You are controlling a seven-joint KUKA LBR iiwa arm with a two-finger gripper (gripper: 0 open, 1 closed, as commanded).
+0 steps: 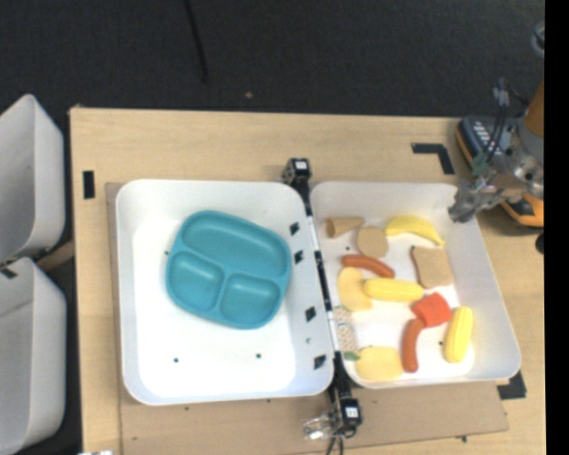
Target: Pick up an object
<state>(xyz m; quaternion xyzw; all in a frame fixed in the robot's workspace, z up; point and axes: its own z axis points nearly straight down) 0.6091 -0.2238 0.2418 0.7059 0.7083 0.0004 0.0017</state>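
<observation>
Grey metal hand (463, 203) sits at the far right corner of the right bin (488, 282), can't tell if it's gripping or loose. Just below it, toy food in that bin: banana (413, 228), bread slice (431, 265), corn (458, 334), sausages. Left bin (137, 292) holds a teal divided plate (229, 268).

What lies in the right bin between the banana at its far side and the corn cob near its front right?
In the camera view, between the banana and the corn cob lie a slice of bread and, nearer the cob, a red piece.
</observation>
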